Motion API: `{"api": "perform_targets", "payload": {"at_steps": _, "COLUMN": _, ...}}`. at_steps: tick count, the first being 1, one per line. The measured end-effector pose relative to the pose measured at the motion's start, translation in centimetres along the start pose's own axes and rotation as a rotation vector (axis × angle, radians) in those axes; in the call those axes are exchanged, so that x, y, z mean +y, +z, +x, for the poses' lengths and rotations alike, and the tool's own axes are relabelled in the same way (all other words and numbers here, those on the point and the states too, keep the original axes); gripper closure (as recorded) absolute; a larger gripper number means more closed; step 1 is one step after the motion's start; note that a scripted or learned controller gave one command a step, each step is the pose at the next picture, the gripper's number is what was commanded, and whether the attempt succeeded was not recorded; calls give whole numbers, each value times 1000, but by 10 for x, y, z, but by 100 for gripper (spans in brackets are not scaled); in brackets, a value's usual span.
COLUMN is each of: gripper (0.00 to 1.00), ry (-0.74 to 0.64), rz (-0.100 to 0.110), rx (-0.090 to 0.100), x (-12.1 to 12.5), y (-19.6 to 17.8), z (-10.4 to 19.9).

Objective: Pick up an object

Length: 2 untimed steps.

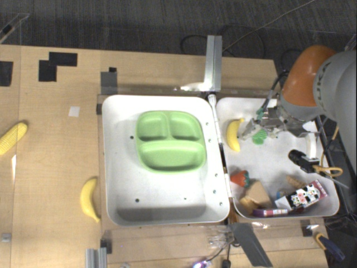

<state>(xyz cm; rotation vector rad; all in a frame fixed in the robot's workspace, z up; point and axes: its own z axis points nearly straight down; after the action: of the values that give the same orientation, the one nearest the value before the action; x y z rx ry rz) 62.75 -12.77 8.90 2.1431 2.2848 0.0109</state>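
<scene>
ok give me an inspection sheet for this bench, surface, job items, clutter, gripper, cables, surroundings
Surface: wooden bench bearing two white bins side by side, left bin and right bin.
Job's things: right bin holds a banana, a small green item, a red item, a tan block and a black-and-white box.
Clutter: green tray in the left bin; a banana and a corn cob on the bench.
Gripper: gripper low over the right bin's far side, near the green item; finger state unclear.
Cables: black cable on the floor beyond the bench.
Surroundings: dark carpet.
</scene>
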Motion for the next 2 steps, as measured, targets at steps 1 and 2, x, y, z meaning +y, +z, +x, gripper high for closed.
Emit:
{"api": "perform_targets", "payload": {"at_steps": 1, "gripper": 0, "ry": -67, "rz": 5, "rx": 2, "x": -14, "y": -14, "z": -3}}
{"api": "perform_targets", "payload": {"at_steps": 2, "gripper": 0, "ry": -97, "rz": 1, "rx": 1, "x": 22, "y": 1, "z": 7}}
